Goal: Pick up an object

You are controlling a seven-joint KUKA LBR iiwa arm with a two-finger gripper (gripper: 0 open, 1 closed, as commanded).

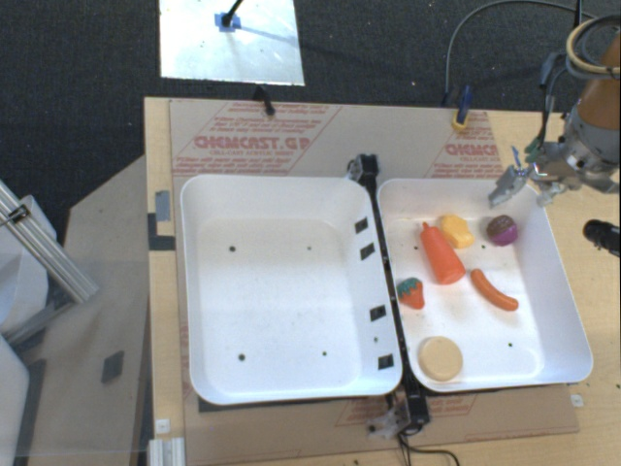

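Note:
The right bin [558,352] holds several toy foods. An orange bottle shape [441,253] lies near its middle, with a yellow piece [456,229] touching its top end. A purple round piece [501,229] sits near the far right corner. An orange sausage [494,290], a red strawberry [411,292] and a tan disc [441,357] lie nearer the front. My gripper [524,190] hangs above the bin's far right rim, just beyond the purple piece. It is open, with nothing between its fingers [504,190].
The left bin [194,260] stands beside the right one, joined along a black clip strip [380,260]. A metal plate [231,27] lies on the dark floor behind the bench. Cables [466,37] loop at the back right.

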